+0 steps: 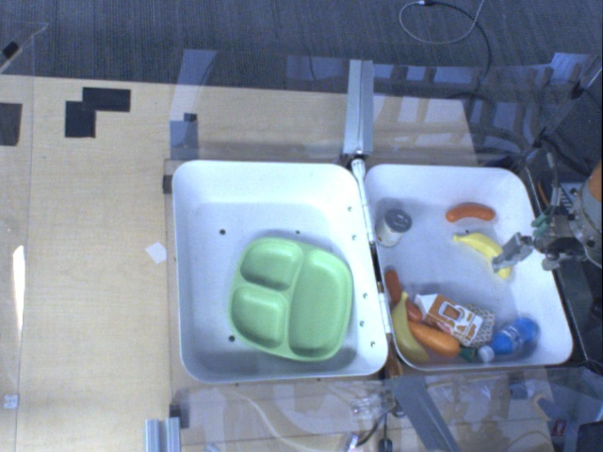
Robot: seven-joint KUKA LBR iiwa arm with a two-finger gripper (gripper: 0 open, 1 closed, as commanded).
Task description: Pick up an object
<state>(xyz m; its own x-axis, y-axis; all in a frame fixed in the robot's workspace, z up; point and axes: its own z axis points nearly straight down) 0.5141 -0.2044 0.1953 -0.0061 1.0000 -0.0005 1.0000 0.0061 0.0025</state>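
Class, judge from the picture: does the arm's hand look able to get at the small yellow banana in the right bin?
Probably yes. The hand hovers right beside the banana, which lies on bare bin floor with nothing over it; the sausage sits apart.

Grey metal pincer [514, 250] on a dark wrist block, orange band above

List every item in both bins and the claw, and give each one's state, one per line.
green divided plate: lying flat in the left bin, compartments up
small can: near the right bin top left
sausage: lying loose
banana: lying loose, just left of the claw
claw: low beside the banana, holding nothing I can see
carton: lying flat
carrot: lying against the carton
bottle: on its side
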